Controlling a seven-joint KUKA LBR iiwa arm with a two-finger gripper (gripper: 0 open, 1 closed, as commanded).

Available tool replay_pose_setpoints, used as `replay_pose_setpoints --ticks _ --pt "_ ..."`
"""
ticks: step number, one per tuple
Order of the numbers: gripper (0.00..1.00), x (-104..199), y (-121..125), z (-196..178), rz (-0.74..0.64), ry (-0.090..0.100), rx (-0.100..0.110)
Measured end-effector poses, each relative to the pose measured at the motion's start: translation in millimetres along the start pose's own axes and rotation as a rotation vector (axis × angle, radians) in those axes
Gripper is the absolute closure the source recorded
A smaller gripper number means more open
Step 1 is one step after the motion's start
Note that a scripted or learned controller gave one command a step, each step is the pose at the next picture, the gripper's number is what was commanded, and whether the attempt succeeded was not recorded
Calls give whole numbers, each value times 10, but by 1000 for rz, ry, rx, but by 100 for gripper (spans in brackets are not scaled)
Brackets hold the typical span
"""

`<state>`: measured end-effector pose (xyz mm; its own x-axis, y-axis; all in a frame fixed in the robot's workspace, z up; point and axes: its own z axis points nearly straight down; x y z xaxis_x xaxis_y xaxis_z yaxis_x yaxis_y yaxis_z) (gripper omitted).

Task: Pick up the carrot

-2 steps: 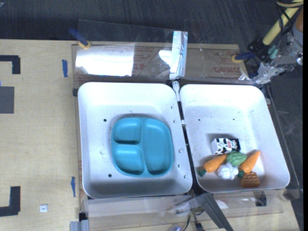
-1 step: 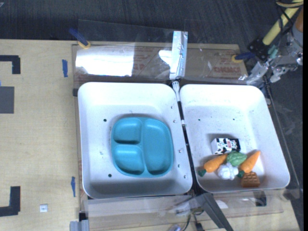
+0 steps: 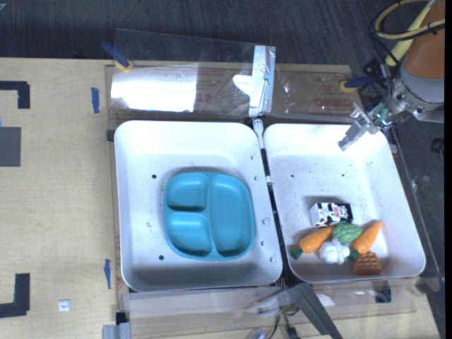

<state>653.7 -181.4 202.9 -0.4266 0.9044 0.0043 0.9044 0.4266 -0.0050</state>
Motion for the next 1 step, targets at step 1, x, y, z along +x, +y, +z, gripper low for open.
replay_pose_setpoints --ticks 1 --pt "0 648 -445 709 -35 2 3"
